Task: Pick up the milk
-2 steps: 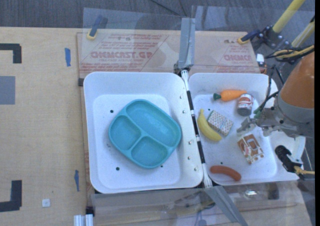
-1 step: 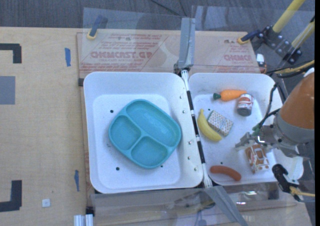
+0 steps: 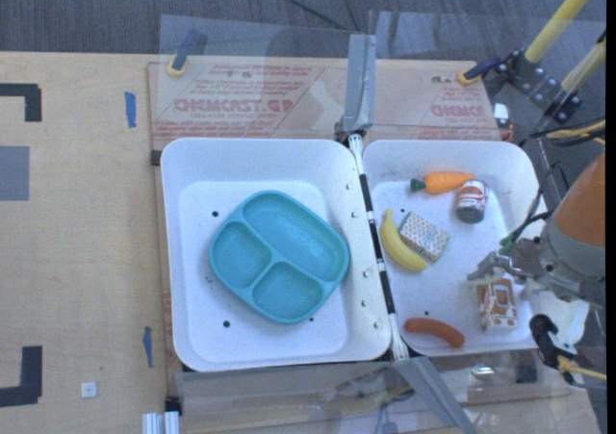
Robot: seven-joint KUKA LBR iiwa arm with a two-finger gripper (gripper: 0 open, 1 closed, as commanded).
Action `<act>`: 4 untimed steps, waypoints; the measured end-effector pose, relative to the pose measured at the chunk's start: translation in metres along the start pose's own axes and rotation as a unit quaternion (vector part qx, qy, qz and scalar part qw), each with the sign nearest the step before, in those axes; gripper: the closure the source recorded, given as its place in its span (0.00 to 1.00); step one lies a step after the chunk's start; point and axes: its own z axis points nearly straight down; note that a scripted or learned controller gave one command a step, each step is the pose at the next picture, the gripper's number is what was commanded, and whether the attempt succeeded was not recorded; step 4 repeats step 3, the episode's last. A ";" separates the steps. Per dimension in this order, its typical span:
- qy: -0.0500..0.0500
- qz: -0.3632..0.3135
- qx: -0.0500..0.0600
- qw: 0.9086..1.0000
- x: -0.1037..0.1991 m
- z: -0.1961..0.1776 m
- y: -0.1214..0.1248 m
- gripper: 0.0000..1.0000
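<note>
The milk [image 3: 497, 306] is a small white and orange carton in the right bin [image 3: 521, 165], near that bin's front right corner. My gripper [image 3: 501, 269] hangs right over the carton's far end, at the tip of the grey arm with the orange band [image 3: 581, 214] that reaches in from the right. The gripper body covers the carton's top, and I cannot make out whether it touches the carton.
The right bin also holds a carrot [image 3: 445, 182], a small can [image 3: 471, 201], a banana [image 3: 397, 243], a checkered box [image 3: 423, 235] and a sausage [image 3: 433, 331] left of the milk. The left bin [image 3: 189, 171] holds a blue divided plate [image 3: 278, 255].
</note>
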 end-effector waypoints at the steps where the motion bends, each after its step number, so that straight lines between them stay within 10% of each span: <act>1: -0.001 0.005 -0.002 1.000 -0.005 -0.010 0.001 1.00; 2: -0.001 -0.062 0.004 0.998 0.054 -0.090 -0.016 1.00; 4: 0.000 -0.014 0.006 1.000 0.062 -0.045 -0.008 1.00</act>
